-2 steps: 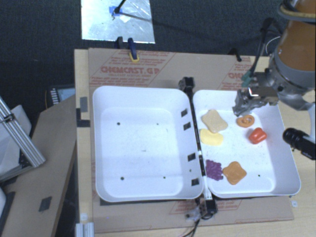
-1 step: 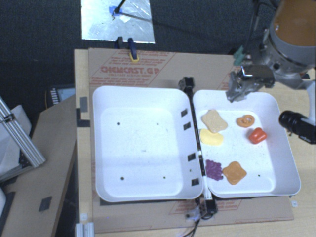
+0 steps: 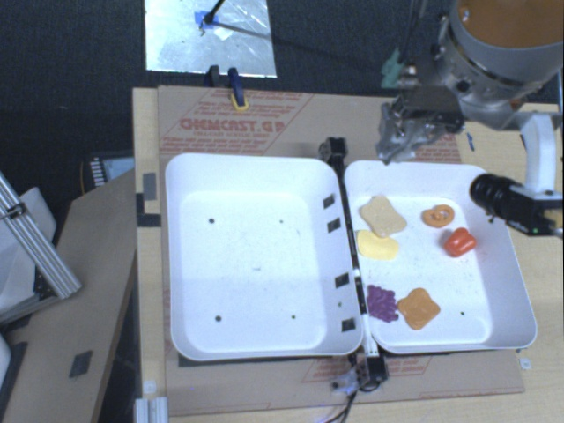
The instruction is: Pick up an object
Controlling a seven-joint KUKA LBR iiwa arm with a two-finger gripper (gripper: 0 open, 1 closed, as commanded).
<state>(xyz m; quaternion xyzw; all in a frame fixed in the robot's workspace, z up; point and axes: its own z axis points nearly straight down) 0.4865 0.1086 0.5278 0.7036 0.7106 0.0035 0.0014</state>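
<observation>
Toys are lying scattered in the right shallow white bin (image 3: 507, 320): a tan bread-slice-shaped piece (image 3: 382, 216) is touching a pale yellow rounded piece (image 3: 377, 247) just below it, an orange ring-shaped pretzel piece (image 3: 438, 216) is sitting near the far wall, and a red pepper-like piece (image 3: 459, 242) is resting just beside it. Nearer the front, a purple grape-cluster piece (image 3: 382, 302) is sitting close beside an orange-brown toast-shaped piece (image 3: 418, 308). The left shallow white bin (image 3: 181, 236) is adjoining along a black hinged divider (image 3: 342, 227). A black cylindrical device (image 3: 502, 199) is overhanging the right bin's right rim. The grey arm with its orange band (image 3: 507, 25) is reaching in from the upper right, its two-finger gripper (image 3: 398, 146) hanging above the right bin's far edge, apart from every toy; whether it is spread or closed is not discernible.
</observation>
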